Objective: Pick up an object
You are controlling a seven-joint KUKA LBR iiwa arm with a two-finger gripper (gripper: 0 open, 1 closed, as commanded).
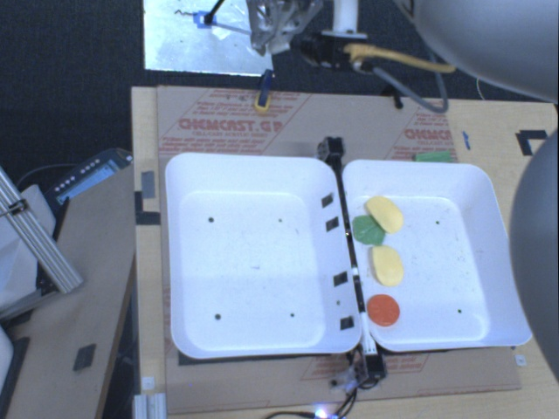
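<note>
Several small items lie along the left side of the right bin (472, 260). They are a yellow piece (384, 213), a green piece (368, 230) touching it, a second yellow piece (388, 265) and an orange-red disc (383, 310). My gripper (269, 33) hangs high beyond the bins' far edge, above the cardboard and far from all of them. Nothing shows in it.
The left bin (253, 251) sits beside the right one, joined by a seam with black clips (341, 243). A small yellow and blue item (263, 94) lies on the cardboard behind the bins. A green scrap (434, 156) sits behind the right bin. The grey arm body (489, 24) looms top right.
</note>
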